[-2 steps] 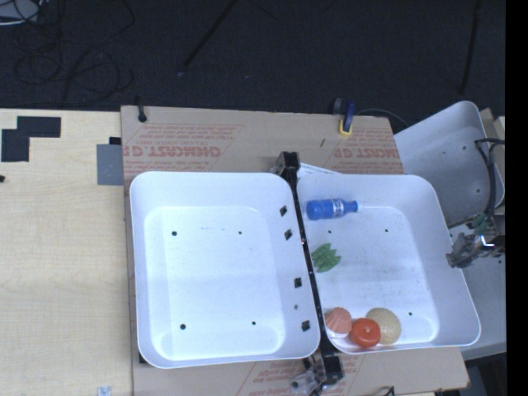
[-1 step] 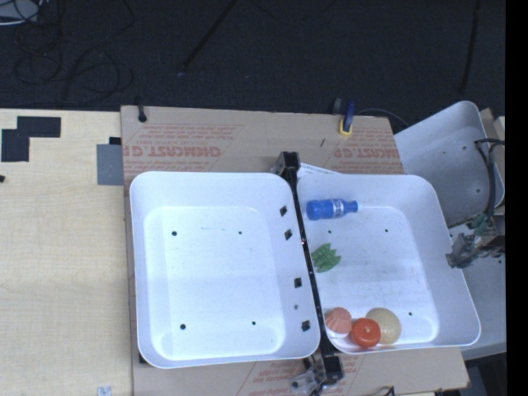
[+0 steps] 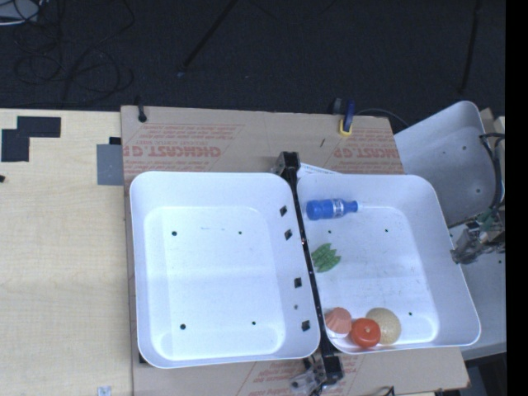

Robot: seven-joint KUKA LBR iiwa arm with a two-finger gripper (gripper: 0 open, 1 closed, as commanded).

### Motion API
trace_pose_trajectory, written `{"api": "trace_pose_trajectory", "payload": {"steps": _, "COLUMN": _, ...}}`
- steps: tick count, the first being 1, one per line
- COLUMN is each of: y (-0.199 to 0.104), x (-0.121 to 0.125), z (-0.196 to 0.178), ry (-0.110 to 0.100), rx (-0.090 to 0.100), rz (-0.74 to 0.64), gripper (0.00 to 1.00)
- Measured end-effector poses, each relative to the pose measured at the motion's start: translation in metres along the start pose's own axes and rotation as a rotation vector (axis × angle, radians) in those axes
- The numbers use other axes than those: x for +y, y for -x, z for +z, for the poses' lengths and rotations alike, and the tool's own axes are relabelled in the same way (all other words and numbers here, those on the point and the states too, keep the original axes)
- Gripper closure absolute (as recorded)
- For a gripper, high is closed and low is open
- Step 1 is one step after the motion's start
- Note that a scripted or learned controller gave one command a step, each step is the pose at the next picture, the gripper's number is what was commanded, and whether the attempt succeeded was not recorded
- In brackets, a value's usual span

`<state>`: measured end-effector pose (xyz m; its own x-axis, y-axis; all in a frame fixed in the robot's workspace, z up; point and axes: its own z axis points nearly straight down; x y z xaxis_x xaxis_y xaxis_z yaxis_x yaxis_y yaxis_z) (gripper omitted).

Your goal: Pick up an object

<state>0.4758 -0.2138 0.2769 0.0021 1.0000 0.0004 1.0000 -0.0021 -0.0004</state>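
Five objects (image 3: 365, 332) are scattered well away from the pincer (image 3: 472, 244), parked past the nearer bin's (image 3: 417, 254) rim; its opening can't be told. Blue bottle (image 3: 332, 209) could get rolled if clipped sideways.

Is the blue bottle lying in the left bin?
No, the blue bottle lies on its side in the right bin, near that bin's far wall.
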Motion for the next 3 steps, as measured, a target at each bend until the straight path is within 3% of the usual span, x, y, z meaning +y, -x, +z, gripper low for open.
{"api": "trace_pose_trajectory", "payload": {"steps": 3, "y": -0.0005, "x": -0.0001, "z": 0.0054, "ry": -0.003, "rx": 0.0, "rz": 0.002, "gripper": 1.0}}
